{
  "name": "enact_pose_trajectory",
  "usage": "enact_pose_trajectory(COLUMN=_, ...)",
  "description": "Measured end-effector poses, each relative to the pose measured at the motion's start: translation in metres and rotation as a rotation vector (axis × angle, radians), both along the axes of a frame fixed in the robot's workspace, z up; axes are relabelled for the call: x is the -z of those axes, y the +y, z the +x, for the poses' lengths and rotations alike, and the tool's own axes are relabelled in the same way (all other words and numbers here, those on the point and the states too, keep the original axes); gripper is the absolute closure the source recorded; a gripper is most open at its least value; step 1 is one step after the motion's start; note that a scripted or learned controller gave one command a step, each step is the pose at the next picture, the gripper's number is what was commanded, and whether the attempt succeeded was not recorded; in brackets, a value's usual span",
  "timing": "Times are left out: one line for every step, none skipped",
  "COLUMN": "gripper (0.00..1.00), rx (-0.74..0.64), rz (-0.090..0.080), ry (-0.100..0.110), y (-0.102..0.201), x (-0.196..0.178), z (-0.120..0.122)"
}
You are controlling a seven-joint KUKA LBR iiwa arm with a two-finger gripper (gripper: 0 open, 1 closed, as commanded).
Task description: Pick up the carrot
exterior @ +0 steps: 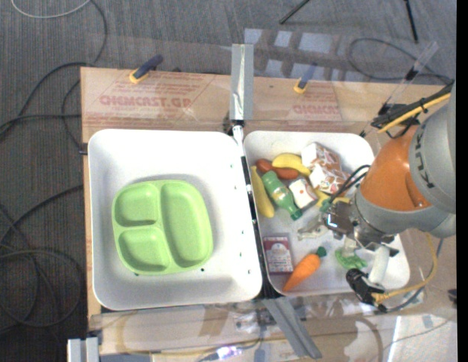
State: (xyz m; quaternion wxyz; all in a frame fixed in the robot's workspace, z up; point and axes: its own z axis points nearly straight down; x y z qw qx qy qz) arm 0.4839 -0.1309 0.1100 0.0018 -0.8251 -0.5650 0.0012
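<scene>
Down in the right white bin (365, 143), the grey arm with the orange band (396, 179) reached in from the right, and its gripper (353, 236) hung low over the bin's right half. The gripper's tip was lost in a dark jumble of metal and wires, so I cannot tell how it was set, and nothing could be seen held in it. Just to its left lay the small orange toy carrot with a green leafy top (304, 269), on the bin floor near the front wall. It lay flat and slanted, with its green top pointing up toward the gripper and its thin tip pointing to the front left. It touched nothing that I could see, though a small dark red packet (277, 253) lay just beside it on the left. Farther back sat a yellow toy banana (288, 161), a green bottle (279, 193) and a few little boxes, all in a heap well apart from the carrot. The left white bin (102, 145) held a light green plastic tray with three sections (163, 226). The carrot looked like hard, smooth plastic, so it was probably light and stiff and maybe a bit slippery. The best place to grab it was likely across its thick middle, where the sides were widest, and not at the thin tip or the leaves.
</scene>
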Motion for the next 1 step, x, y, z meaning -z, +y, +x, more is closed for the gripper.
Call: enact_pose_trajectory(gripper=0.0, rx=-0.245, rz=-0.026, ry=-0.027, y=0.0222, x=0.0146, z=0.0048)
